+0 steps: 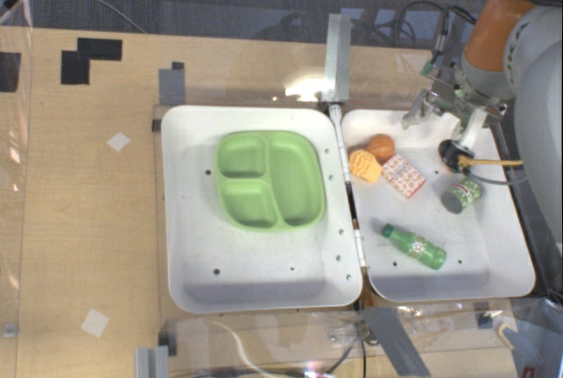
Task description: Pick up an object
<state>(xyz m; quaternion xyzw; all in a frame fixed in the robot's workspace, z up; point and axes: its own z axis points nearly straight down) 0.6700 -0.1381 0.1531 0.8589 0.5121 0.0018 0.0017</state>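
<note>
Pincer (433,108) hovers over the right bin's (519,266) far edge, fingers spread apart and gripping nothing. Below it in that bin lie an orange ball (380,146), yellow block (365,165), patterned box (403,176), small can (461,193) and green bottle (414,246). Left bin (189,279) carries a green divided tray (268,179).

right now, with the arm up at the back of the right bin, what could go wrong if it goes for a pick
1. The orange ball, yellow piece and red-patterned box lie packed together, so the fingers may hit a neighbour or grab two.
2. The green bottle and small can lie on their sides and may roll away.
3. The gripper hangs near the right bin back wall, which it might clip.
</note>
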